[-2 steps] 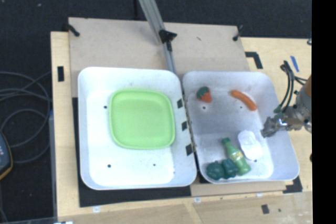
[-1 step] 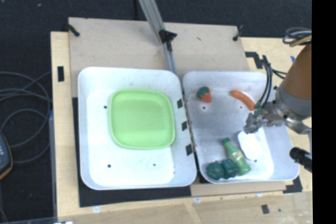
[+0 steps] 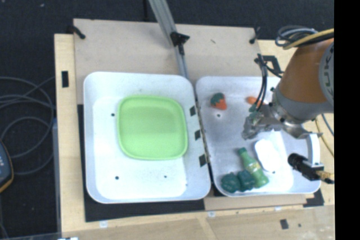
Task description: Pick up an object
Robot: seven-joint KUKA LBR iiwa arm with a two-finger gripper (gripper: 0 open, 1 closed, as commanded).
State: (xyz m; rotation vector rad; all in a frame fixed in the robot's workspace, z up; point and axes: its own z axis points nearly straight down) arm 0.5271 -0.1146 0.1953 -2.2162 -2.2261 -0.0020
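Two white bins (image 3: 194, 93) sat side by side; at three o'clock the gripper (image 3: 251, 127) hovered, jaws' state unclear, needing descent onto the green bottle (image 3: 251, 167).

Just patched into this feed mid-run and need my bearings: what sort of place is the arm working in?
Most likely a robotics lab test bench, not a home or a factory line. Two shallow white bins, the left bin and the right bin, sit side by side on a plywood bench, with loose cables trailing on dark floor alongside.

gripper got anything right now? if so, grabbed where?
Cannot be told. The gripper hangs low over the right bin, and the view is too blurred to show anything between its tips.
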